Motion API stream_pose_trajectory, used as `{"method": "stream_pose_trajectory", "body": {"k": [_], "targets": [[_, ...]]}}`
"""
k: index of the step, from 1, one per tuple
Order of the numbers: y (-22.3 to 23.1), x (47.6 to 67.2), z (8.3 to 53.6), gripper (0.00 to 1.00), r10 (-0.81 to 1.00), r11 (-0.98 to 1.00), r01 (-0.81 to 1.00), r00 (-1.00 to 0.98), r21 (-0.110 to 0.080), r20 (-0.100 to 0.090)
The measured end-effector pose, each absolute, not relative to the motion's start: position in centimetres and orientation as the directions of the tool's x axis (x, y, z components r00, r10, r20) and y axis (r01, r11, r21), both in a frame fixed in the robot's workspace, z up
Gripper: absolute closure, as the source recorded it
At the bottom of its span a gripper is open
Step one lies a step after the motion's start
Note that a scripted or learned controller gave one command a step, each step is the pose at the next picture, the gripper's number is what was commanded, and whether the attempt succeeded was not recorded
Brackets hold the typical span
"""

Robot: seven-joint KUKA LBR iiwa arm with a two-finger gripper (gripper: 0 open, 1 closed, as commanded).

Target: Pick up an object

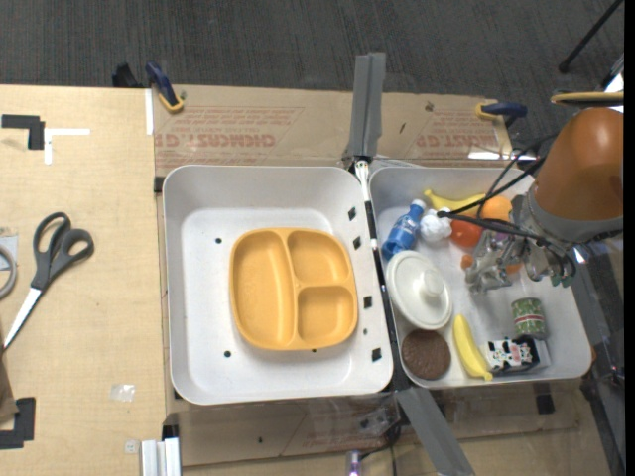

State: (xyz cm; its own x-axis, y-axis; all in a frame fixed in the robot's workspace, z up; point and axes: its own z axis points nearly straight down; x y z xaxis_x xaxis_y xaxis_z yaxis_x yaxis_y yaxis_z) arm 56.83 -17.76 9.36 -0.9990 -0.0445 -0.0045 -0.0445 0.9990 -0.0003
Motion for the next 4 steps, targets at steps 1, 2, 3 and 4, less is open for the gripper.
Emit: {"method": "stream_pose_trajectory", "body": {"k": [1, 2, 3, 4], "targets": [[-17.7, 56.8, 9.4, 0.00, -0.045, 0.999, -0.045, -0.999, 0.000, -0.005], [-13.9, 62.0, 9.4, 0.00, 0.247, 0.969, 0.247, -0.969, 0.001, -0.006], [-10.8, 52.9, 9.4, 0.00, 0.331, 0.944, 0.331, -0.944, -0.005, -0.009], [-10.7, 53.0, 10.4, 1.00, 0.329, 0.944, 0.329, -0.944, -0.003, -0.012]]}}
